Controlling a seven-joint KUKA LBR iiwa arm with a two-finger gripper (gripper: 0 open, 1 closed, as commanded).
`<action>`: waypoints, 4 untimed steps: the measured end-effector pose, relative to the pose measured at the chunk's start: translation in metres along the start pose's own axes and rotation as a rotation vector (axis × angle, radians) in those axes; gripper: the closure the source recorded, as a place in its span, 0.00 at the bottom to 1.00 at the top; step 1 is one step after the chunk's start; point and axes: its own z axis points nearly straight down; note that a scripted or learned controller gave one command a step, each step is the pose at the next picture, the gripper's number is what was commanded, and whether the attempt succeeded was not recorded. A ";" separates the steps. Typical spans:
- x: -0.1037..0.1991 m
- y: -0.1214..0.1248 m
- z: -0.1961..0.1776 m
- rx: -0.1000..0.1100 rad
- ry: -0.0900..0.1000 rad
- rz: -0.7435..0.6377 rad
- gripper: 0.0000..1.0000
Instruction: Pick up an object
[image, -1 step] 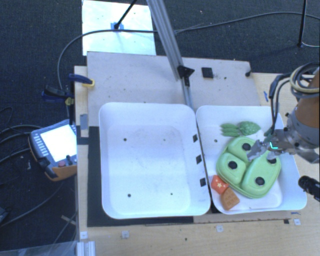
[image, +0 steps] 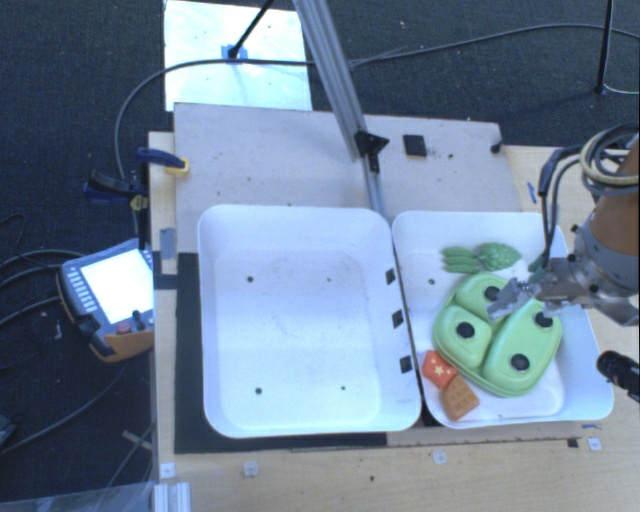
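Camera view, looking down at a slant: two shallow white bins sit side by side on the bench (image: 330, 160). The left bin (image: 215, 300) only shows a few small dark dots on its floor.

The right bin (image: 590, 400) has all the stuff. The biggest item is a lime-green molded toy (image: 480, 345), kind of a lumpy three-lobed slab with black dots on top, lying in the middle of the bin. Above it, toward the bin's far wall, there's a green leafy thing (image: 482, 258), looks like a plastic veggie or plant piece, apart from the slab. At the slab's lower-left corner sits a small red-orange block (image: 438, 368) with a pale mark on it, and just beside that, touching or nearly so, a tan-orange block (image: 460, 399).

The arm (image: 605, 255) comes in from the right and is cut off by the frame edge. The pincer (image: 520, 293) is down over the top of the green molded toy, right around its upper lobes. The fingers are too small and blurry against the toy to make out, so it can't be told whether the pincer is clenched or released, or whether it's actually got anything.

Off the bench on the left, a handheld pendant with a lit screen (image: 108, 295) lies on the dark carpet among cables.
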 end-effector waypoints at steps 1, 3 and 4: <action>0.003 0.003 0.042 0.004 0.000 0.003 0.00; 0.004 -0.004 0.147 -0.002 0.000 0.003 0.00; 0.002 -0.002 0.132 -0.009 -0.004 0.004 1.00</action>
